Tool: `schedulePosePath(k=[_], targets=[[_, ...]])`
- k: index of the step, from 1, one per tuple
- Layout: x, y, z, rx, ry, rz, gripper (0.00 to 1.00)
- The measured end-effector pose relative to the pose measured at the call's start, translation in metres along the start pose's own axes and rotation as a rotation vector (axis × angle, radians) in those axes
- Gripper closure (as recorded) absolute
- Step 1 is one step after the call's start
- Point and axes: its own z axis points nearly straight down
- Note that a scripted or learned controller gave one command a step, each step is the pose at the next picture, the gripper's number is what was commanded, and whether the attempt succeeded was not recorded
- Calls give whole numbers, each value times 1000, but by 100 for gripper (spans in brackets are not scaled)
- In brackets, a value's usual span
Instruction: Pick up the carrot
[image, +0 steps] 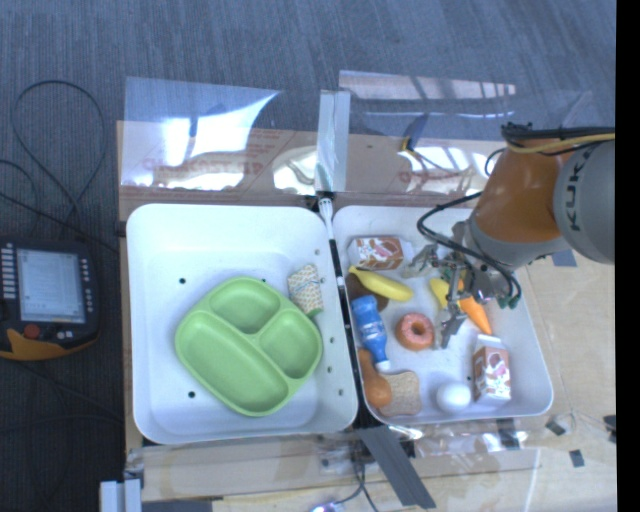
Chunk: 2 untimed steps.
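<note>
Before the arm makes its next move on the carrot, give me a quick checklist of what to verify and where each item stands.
1. Carrot located: ok. It lies in the right bin, tilted, right beside the gripper.
2. Gripper over the carrot: ok. It hangs at the carrot's upper left end.
3. Carrot between the fingers: cannot tell. The wrist and cables hide the contact.
4. Neighbours crowding the grasp: not ok. A small yellow piece sits against the gripper, and the donut is close on the left.
5. Juice carton out of the way: ok. It lies below the carrot, apart from it.
</note>
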Motion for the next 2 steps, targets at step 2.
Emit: schedulePosePath(k=[2], targets=[[-14,73,-156,1,-11,-123,100]])
